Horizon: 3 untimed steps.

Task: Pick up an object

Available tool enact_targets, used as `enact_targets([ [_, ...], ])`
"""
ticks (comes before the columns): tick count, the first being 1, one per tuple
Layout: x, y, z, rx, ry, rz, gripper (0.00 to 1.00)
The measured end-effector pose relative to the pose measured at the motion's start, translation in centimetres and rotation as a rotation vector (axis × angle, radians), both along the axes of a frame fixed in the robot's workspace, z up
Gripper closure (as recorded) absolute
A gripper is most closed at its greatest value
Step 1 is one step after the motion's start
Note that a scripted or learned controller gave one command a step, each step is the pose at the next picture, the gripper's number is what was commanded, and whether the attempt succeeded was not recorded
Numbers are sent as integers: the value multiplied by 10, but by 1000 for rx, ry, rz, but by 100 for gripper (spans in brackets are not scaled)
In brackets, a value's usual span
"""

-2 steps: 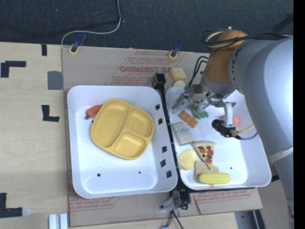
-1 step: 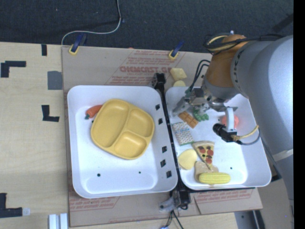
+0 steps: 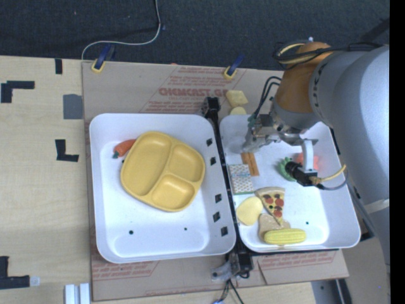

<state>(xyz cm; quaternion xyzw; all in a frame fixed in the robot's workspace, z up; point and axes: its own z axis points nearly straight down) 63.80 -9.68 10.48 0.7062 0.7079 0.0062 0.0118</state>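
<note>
My gripper [image 3: 255, 135] hangs low over the upper left part of the right bin [image 3: 342, 223], under the grey arm with its orange band [image 3: 297, 87]. Just below the gripper lies a brown stick-shaped piece [image 3: 251, 164], and below that a checked cracker [image 3: 240, 180]. A pizza slice [image 3: 274, 201], a pale yellow lump [image 3: 249, 211] and a corn cob [image 3: 285, 236] rest in the bin's lower part. A green piece [image 3: 292, 168] and a red piece [image 3: 315, 162] lie to the right, partly behind the arm's cable.
The left bin [image 3: 107, 233] holds a yellow divided plate [image 3: 162, 170] and an orange carrot [image 3: 124, 147] at its upper left. Two yellow pieces [image 3: 236, 98] lie on the cardboard above the right bin. The arm covers the right bin's upper right.
</note>
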Motion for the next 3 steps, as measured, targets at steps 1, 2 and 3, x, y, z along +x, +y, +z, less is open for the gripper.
enact_targets([
  [1,-1,0,-1,1,2,0,0],
  [2,-22,1,-21,6,25,-1,0],
  [3,-21,1,-10,7,25,-1,100],
])
